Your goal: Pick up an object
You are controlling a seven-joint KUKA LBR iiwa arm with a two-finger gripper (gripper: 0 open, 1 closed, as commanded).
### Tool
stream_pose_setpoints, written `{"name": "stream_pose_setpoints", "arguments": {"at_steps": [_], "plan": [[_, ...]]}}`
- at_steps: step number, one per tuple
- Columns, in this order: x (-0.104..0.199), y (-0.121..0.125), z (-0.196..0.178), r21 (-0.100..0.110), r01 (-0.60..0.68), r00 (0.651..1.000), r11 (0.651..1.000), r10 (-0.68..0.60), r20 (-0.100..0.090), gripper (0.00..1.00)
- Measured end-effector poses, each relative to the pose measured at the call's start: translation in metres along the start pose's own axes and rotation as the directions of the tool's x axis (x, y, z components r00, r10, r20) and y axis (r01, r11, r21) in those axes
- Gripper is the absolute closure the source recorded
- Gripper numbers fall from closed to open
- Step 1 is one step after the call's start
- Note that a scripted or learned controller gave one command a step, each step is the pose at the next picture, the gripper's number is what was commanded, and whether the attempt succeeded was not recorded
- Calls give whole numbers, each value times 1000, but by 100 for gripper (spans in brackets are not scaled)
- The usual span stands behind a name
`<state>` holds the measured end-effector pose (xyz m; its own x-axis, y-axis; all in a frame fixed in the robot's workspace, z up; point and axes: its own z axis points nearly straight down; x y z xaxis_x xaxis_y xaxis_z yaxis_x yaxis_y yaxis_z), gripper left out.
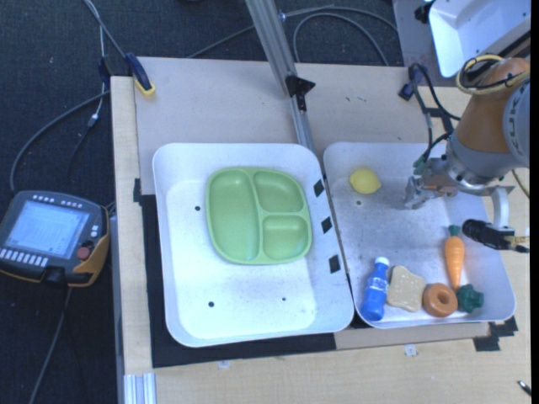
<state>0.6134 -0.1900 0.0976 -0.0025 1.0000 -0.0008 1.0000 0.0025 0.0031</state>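
Observation:
My gripper (420, 195) hangs low over the far part of the right bin (396, 234), just right of a yellow lemon (365, 181) and apart from it. Nothing shows in its grasp. Along the bin's near side lie a blue bottle (376, 289), a slice of toast (406, 289) and a brown donut (439, 300). An orange carrot (455, 259) lies at the right, its green top (468, 297) beside the donut.
A green divided plate (257, 215) rests in the left bin (185, 293). A black part (484, 232) juts over the right bin's right edge. A metal pole (282, 49) slants up from between the bins. A teach pendant (50, 238) sits on the floor at the left.

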Motion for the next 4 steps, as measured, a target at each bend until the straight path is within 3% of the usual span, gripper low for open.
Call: {"name": "stream_pose_setpoints", "arguments": {"at_steps": [2, 3, 4], "plan": [[7, 2, -129, -4, -1, 1000, 1000, 1, 1, 100], [7, 4, -143, -1, -1, 1000, 1000, 1, 0, 100], [57, -1, -150, 4, 2, 1000, 1000, -2, -3, 100]]}}
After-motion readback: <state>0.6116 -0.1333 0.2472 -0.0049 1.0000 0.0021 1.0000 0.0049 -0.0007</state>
